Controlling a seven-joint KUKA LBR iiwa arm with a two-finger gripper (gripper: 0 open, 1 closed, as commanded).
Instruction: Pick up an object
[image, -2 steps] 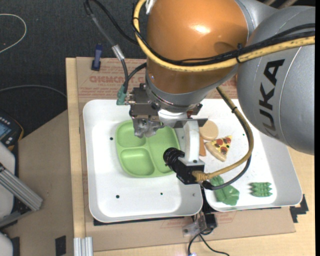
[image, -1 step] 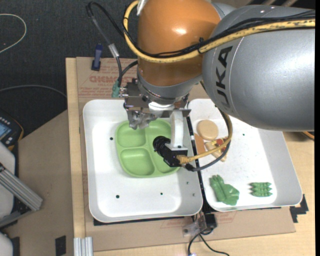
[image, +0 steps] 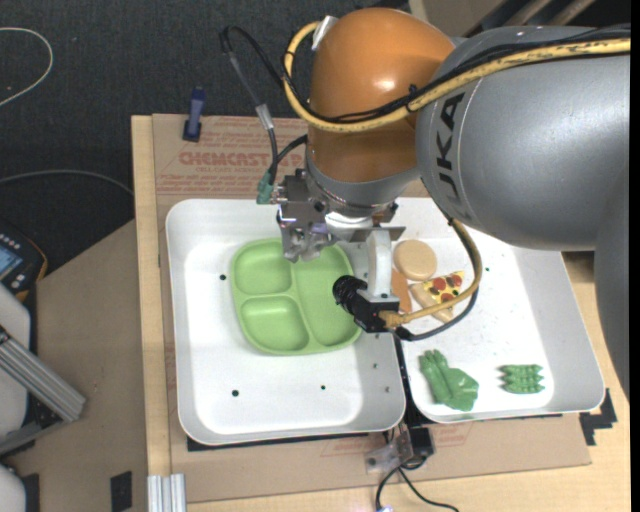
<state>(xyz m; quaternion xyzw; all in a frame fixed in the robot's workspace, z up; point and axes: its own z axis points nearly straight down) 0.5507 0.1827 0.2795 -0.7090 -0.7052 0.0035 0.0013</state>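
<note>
While the grey arm's gripper (image: 318, 238) hangs over its upper edge, grip state indeterminate, the light-green three-compartment plastic tray (image: 290, 297) lies flat in the left white bin (image: 205, 380), long axis running upper-left to lower-right. The bins rest on a brown cardboard sheet (image: 215, 155) above dark carpet (image: 70, 100).

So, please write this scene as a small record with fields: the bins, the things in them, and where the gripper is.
left bin: green divided tray
right bin: tan round piece, pizza slice toy, two green toys
gripper: above the tray's far edge
fingers: cannot tell
held object: none seen
</note>
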